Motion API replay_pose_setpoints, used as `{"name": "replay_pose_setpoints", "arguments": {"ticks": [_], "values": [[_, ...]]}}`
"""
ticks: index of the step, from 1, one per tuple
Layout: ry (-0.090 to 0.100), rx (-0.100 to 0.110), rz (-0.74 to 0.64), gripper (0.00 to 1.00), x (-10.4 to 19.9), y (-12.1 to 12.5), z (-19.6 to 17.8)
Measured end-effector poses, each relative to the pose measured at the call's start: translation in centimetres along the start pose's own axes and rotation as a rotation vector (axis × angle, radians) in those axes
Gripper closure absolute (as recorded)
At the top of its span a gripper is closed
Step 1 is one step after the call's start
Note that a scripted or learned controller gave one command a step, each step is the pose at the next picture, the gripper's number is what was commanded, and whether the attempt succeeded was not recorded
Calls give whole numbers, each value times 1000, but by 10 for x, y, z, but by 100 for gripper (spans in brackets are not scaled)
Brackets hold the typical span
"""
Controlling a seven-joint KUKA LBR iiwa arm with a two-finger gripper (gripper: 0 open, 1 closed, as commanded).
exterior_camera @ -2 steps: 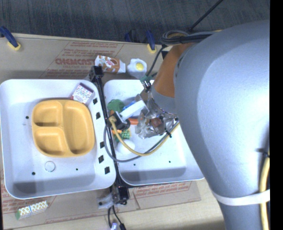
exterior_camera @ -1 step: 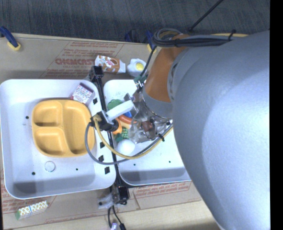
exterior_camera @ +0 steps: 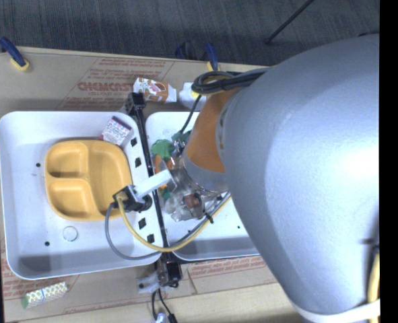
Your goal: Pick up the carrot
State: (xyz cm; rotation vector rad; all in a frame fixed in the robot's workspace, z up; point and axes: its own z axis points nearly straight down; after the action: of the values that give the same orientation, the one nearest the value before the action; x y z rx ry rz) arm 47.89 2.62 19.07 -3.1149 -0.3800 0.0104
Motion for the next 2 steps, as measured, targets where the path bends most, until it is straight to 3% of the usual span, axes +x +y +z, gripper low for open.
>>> {"name": "replay_pose_setpoints", "arguments": {"ticks": [1,2], "values": [[3,-2,34,100,7,-39,-39],[4,-2,-177,100,-5,9,-59]]}}
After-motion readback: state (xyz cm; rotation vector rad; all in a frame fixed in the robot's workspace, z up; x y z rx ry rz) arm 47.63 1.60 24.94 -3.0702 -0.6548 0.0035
